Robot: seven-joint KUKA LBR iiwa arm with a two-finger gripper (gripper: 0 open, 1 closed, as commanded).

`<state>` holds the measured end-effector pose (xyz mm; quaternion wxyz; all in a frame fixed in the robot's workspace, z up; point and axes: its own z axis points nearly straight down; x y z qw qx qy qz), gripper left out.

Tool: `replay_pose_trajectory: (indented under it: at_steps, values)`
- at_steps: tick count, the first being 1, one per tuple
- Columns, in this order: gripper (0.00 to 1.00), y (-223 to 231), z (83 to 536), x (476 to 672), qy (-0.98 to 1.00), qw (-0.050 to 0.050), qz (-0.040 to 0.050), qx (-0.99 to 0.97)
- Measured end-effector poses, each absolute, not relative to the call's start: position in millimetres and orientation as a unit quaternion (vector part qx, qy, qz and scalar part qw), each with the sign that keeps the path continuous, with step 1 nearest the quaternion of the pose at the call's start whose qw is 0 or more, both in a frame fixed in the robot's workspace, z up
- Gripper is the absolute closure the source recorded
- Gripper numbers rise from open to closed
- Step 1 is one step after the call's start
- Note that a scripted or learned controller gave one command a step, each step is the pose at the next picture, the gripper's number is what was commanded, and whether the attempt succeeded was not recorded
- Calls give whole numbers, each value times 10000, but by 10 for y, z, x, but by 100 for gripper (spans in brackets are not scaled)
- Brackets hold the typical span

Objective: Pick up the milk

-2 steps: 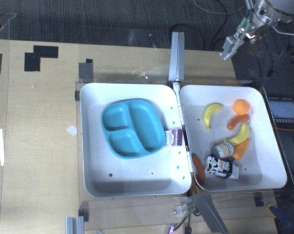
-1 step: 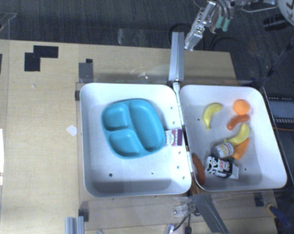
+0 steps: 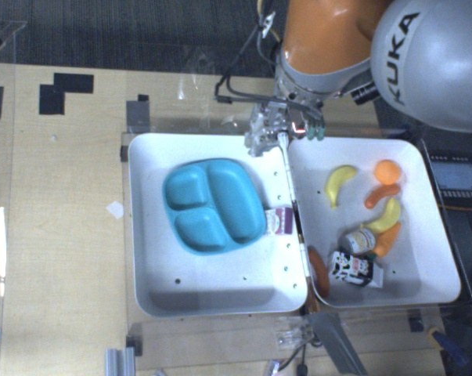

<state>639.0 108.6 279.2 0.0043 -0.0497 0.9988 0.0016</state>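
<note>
Overhead slanted view of two white bins on a counter. The gripper (image 3: 281, 134) hangs over the far end of the divide between them; whether it is spread or closed cannot be told. The milk (image 3: 354, 270), a black-and-white carton, lies in the right bin (image 3: 423, 210) near its front, beside a can (image 3: 362, 240).

A robotics lab bench, not a kitchen — a grey KUKA arm (image 3: 423, 45) with an orange band reaches over two shallow white bins (image 3: 142, 210) set side by side on a pale wooden bench (image 3: 55, 210). Black marker shapes (image 3: 63, 92) on the benchtop, loose cables (image 3: 236, 92) and toy-like plastic food (image 3: 339, 182) point to a test setup.
</note>
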Motion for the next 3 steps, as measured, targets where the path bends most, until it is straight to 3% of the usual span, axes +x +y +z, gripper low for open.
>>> replay_pose_trajectory:
  at_steps: [1, 2, 3]
  values:
    - [100, 2371, 2986, 6595, 9968, 56, 25, -800]
    - [100, 1945, 4148, 6693, 9984, 57, 23, 556]
    - [100, 2287, 4382, 6594, 9928, 59, 21, -1200]
